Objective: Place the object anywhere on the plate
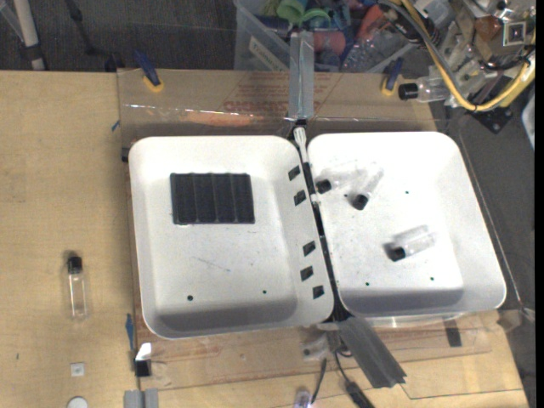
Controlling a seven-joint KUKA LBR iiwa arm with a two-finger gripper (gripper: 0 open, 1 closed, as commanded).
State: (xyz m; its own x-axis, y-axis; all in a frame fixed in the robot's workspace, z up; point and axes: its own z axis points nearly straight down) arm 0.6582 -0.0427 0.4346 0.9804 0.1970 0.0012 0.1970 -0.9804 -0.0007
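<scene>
A pale wooden bench top [59, 168] is filling most of the scene, its surface lying evenly lit with no hard shadows. Beyond its far edge the dark floor [127, 15] is sitting in shade. A translucent plastic crate of bright, jumbled coloured items [327, 11] is standing behind the bench at the top centre. A slim white pole [24, 11] is leaning at the top left corner. A small blue clamp [150, 77] is gripping the far edge of the bench, and another blue clamp [391, 75] is sitting further right.
</scene>
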